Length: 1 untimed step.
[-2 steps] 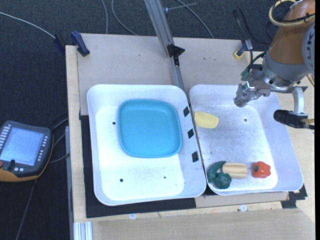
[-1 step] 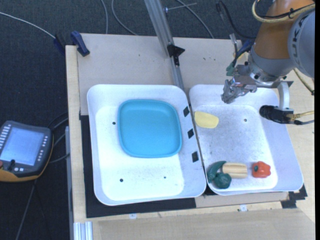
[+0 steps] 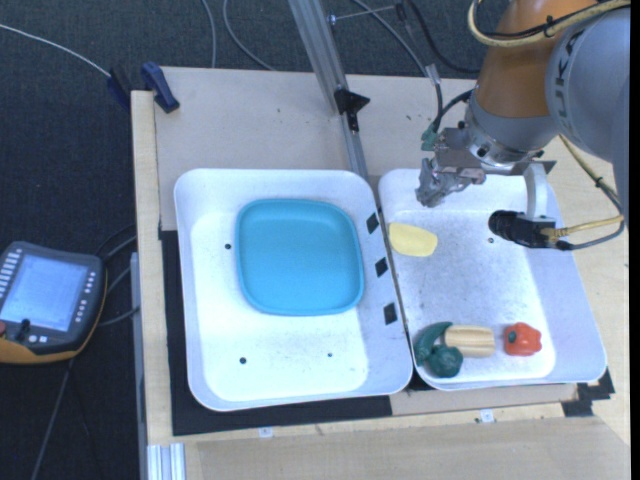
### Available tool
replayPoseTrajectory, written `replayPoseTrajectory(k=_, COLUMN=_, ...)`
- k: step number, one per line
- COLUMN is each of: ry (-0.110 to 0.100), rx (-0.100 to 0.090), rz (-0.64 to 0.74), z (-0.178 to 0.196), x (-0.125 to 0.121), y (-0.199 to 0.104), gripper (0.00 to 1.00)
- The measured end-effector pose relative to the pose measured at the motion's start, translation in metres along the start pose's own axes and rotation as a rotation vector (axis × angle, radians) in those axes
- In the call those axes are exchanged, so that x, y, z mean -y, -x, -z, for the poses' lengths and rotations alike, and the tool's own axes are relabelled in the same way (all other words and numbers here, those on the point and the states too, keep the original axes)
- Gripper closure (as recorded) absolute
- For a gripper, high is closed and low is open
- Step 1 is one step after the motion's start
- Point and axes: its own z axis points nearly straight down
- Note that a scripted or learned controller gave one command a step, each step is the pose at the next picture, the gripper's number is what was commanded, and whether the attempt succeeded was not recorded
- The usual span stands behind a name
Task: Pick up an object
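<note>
Yellow toy (image 3: 412, 240), flat and rounded, lies on the floor of the right bin (image 3: 570, 308) near its far left corner, and it is the piece closest to me, so I judge it my likeliest target. My gripper (image 3: 436, 190) hangs just beyond it, over the bin's far rim, holding nothing; whether my fingers are spread or pressed together I cannot tell from this slant. At the near edge of the same bin sit a green piece (image 3: 438, 350), a tan cylinder (image 3: 470, 340) touching it, and a red pepper (image 3: 521, 339) just beside. The left bin (image 3: 200, 268) holds a blue tray (image 3: 298, 256). The risk as I see it: the yellow toy lies low and close to the wall, so my fingers may strike the rim or skid over it and close on air.
</note>
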Motion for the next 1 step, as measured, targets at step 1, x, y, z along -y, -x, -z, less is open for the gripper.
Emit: replayPoseTrajectory(k=1, ry=0.0, rx=0.0, rz=0.0, z=0.0125, x=-0.0045, y=-0.0478, gripper=1.0)
